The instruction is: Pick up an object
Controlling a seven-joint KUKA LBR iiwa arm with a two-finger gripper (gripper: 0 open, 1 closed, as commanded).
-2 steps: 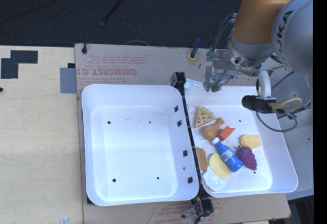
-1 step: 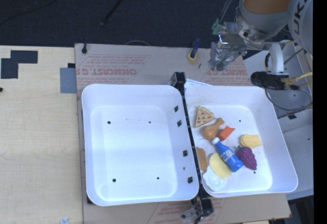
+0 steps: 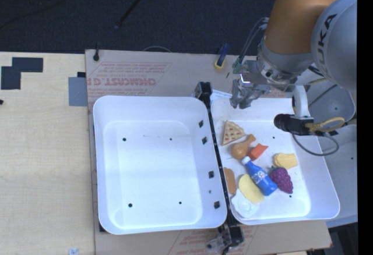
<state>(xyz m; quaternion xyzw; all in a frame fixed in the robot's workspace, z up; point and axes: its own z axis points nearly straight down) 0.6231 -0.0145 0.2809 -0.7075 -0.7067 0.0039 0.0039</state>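
Wood tabletop point(image 3: 41, 149), two white bins. Right bin point(image 3: 317, 190) holds toy food: pizza slice point(image 3: 232, 131), blue bottle point(image 3: 260, 178), grapes point(image 3: 282, 179). Gripper point(image 3: 243, 98) hovers over the bin's far edge; jaws' state unclear, nothing seen between them.

"KUKA" lettering on the grey arm point(image 3: 344, 27); upside-down, unreadable red print on the cardboard sheet point(image 3: 131, 76).

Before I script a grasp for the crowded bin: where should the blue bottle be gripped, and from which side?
Grip the blue bottle across its mid-body, from straight above. It lies flat and slanted, white cap up-left. The pincer would close across its narrow width, though the yellow piece and grapes crowd its sides.
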